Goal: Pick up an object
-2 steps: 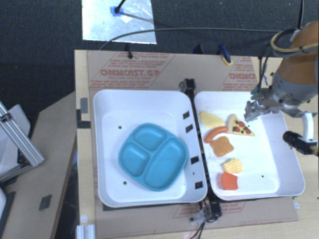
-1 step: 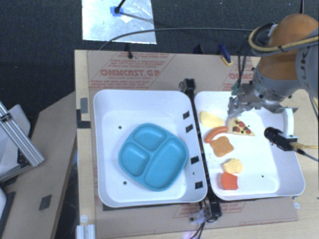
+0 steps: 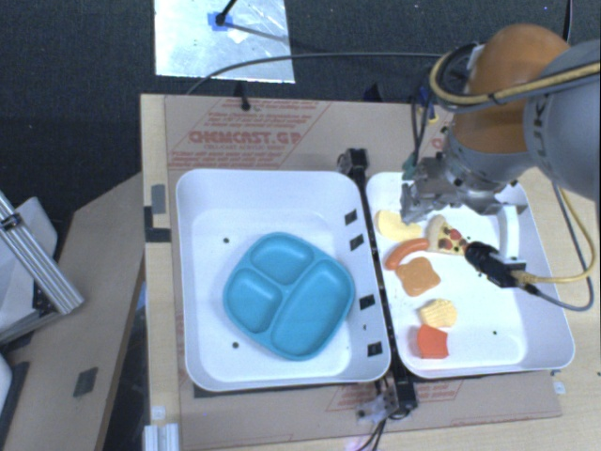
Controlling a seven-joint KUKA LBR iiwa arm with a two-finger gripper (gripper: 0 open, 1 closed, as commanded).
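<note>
The right bin (image 3: 535, 346) holds several toy foods: a pale yellow piece (image 3: 389, 223), a pizza slice (image 3: 447, 237), a red sausage (image 3: 406, 251), a slice of toast (image 3: 418, 275), a ridged yellow chip (image 3: 438, 313) and an orange wedge (image 3: 432, 343). My gripper (image 3: 416, 201) is low over the bin's far left part, just above the yellow piece and the pizza slice. The grey wrist and the orange band (image 3: 507, 83) hide how it meets them. I see nothing lifted.
A blue divided plate (image 3: 287, 294) lies in the left bin (image 3: 216, 205). A black divider (image 3: 368, 252) runs between the bins. A black connector on a yellow cable (image 3: 492, 263) hangs over the right bin's middle. A foil sheet (image 3: 221, 26) lies beyond the bench.
</note>
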